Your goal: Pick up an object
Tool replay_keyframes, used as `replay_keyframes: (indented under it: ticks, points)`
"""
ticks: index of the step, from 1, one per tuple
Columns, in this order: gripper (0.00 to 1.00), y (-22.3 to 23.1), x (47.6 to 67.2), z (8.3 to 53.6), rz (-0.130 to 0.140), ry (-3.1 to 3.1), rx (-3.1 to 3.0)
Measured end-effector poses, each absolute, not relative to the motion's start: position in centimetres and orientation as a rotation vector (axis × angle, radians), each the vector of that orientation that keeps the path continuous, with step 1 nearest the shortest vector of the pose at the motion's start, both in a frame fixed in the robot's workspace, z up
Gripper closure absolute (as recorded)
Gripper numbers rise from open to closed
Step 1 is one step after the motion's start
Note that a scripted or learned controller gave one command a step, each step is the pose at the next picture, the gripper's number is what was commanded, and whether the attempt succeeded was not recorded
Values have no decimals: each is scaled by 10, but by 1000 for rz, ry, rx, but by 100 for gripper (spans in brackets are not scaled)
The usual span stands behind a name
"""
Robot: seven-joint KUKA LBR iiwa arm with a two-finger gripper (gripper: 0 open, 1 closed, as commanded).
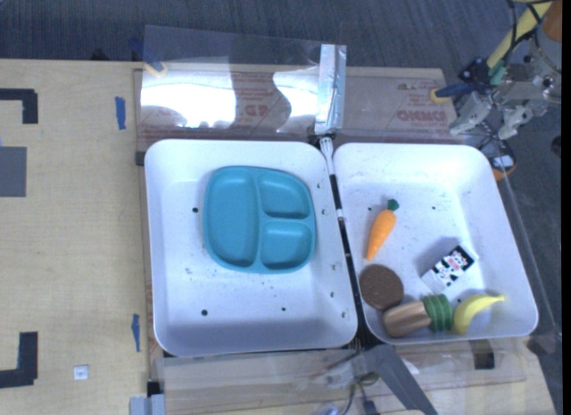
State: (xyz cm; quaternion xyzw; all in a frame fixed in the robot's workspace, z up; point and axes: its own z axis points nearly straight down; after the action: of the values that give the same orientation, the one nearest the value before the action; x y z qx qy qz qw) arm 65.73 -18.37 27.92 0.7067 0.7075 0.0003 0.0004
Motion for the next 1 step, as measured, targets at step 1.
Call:
replay_keyframes:
  ticks: [1]
  points:
    - [0, -148, 665, 137, -5, 2481, 1941]
